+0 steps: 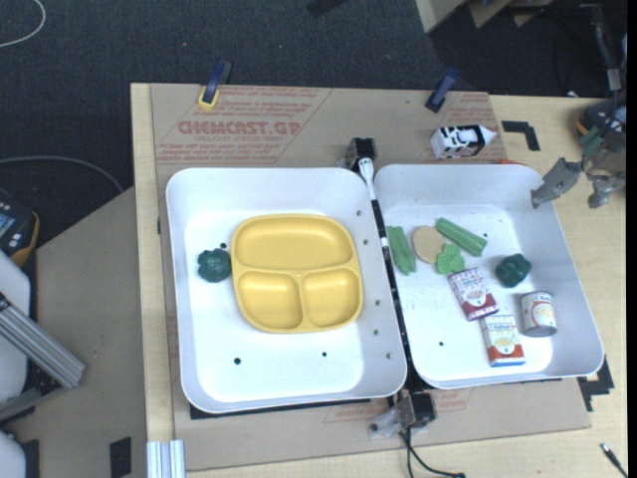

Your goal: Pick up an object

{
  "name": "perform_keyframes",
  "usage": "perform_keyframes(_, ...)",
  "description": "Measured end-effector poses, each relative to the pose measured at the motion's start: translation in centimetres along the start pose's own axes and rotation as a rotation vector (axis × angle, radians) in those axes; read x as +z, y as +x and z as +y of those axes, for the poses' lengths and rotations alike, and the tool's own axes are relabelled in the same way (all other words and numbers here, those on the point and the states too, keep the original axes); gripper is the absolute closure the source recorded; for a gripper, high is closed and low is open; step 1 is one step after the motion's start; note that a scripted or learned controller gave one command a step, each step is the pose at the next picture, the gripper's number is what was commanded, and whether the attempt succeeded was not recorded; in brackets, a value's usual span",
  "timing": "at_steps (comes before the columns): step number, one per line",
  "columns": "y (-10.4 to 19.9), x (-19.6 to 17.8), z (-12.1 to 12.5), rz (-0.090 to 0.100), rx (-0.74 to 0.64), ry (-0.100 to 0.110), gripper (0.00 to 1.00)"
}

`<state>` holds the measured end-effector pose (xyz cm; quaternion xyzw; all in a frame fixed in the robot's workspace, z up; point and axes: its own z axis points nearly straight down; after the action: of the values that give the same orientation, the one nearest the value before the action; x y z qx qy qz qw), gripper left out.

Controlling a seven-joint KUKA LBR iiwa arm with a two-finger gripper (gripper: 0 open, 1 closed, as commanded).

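My gripper [576,187] hangs over the far right corner of the right bin [557,361], its two grey fingers [553,181] spread open with nothing between them. Below and left of it in that bin lie a dark green broccoli piece [514,269], a small can [538,314], a red packet [471,293], a red and white box [503,340], a tan round piece [427,243] and green vegetable pieces [460,234]. None of them touches the gripper.
The left bin [189,347] bears a yellow divided plate [297,271] and a green broccoli piece [213,264] at its left. A black and white carton [463,140] stands on the bench behind the right bin. Clamps [212,86] hold the board's far edge.
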<state>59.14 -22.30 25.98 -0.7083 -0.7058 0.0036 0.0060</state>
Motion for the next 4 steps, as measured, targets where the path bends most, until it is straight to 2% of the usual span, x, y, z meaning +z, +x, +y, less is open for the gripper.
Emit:
perform_keyframes(1,0.1,-0.8,0.2,-0.004,-0.003,-0.013,0.0)
perform_keyframes(4,1.7,12.8,0.5,-0.001,-0.004,-0.007,0.0)
